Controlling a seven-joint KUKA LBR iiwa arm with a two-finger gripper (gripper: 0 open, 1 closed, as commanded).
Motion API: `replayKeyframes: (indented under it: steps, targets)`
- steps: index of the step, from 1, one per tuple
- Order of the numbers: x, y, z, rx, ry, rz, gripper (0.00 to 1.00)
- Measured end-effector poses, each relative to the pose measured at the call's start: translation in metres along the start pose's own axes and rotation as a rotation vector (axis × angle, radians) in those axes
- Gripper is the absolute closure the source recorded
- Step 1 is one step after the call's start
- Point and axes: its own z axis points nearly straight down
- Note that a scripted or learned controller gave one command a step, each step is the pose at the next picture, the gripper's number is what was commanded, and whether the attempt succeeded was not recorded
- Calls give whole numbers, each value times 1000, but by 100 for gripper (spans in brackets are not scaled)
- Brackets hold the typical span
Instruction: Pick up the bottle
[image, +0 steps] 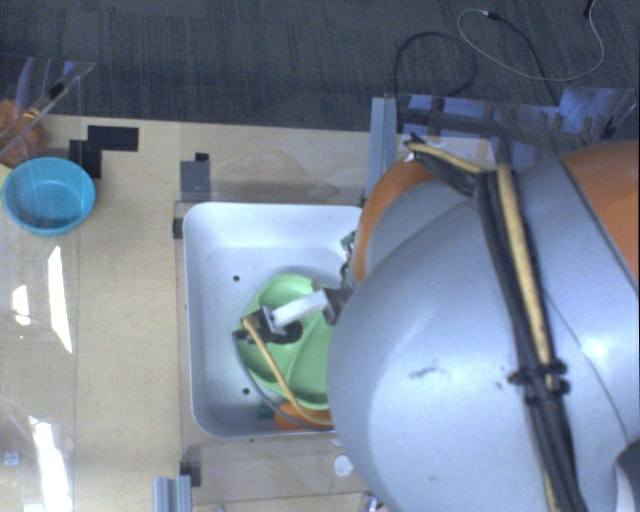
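Grey, orange-banded arm (480, 340) loomed over the white bin (215, 300), where the rounded green plastic bottle (295, 345) lay among clutter. It looked light and slick, best taken by its white neck. The gripper's state could not be told.

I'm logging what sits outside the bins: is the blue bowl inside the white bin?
No. The blue bowl sits on the wooden bench, well left of the white bin.
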Motion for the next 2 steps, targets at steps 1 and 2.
replayKeyframes:
  steps: [1,2]
  targets:
    - [35,-43,58,-1,13,68,100]
    - [29,-79,55,-13,19,30,100]
